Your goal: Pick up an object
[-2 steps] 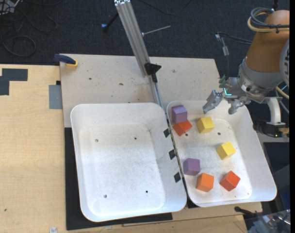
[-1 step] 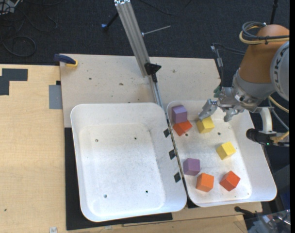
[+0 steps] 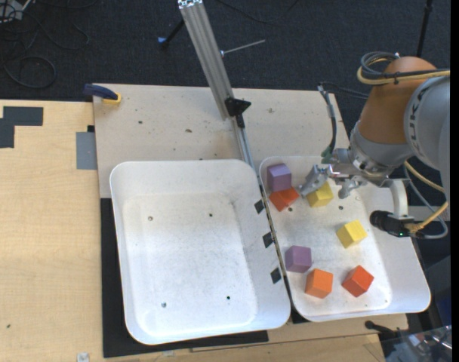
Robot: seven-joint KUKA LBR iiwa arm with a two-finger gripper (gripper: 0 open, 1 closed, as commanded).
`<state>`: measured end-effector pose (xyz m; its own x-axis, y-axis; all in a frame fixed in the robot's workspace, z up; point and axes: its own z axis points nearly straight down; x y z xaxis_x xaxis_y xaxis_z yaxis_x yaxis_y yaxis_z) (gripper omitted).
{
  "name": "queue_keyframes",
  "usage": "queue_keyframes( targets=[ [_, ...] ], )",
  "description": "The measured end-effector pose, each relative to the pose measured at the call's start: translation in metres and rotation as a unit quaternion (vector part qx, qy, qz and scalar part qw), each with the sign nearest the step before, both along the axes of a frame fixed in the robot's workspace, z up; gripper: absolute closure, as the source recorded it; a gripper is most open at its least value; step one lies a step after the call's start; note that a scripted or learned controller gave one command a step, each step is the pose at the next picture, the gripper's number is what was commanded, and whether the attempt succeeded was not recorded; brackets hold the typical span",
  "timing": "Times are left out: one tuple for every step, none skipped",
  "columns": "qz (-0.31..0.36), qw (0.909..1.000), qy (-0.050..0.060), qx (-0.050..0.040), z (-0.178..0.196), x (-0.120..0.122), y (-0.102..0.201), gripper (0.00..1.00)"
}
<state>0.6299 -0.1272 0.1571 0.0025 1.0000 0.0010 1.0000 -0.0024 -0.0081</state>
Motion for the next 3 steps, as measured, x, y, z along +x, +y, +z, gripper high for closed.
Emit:
queue_keyframes(
  targets=[
    [-0.002,1.0000,-0.004,-0.0009,-0.029,0.004,-0.005,0.00],
    [-0.004,1.0000,-0.002,-0.0002,-0.021,0.003,-0.006,1.00],
    [-0.001,1.0000,-0.005,-0.0005,0.021,0.005,-0.006,1.00]
  ],
)
